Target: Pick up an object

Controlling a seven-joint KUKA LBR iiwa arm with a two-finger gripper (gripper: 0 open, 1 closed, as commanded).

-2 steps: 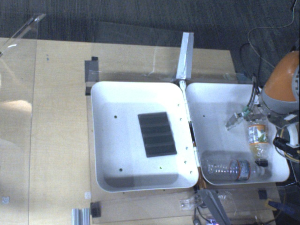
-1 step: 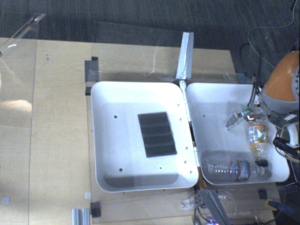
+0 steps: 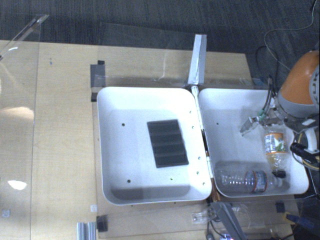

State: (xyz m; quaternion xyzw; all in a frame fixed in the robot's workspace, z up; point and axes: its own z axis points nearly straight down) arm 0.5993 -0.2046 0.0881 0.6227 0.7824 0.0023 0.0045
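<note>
A black ribbed rectangular pad lies flat in the middle of the left bin. In the right bin, a clear plastic bottle lies on its side along the near wall. A smaller bottle with orange contents lies at the right side. My gripper hangs over the right bin's middle, left of and a little beyond the small bottle. I see nothing held in it. The grey arm with its orange band comes in from the right.
A grey metal post stands behind the seam between the two bins. Cables run along the right bin's right edge. Wooden bench surface extends to the left of the bins.
</note>
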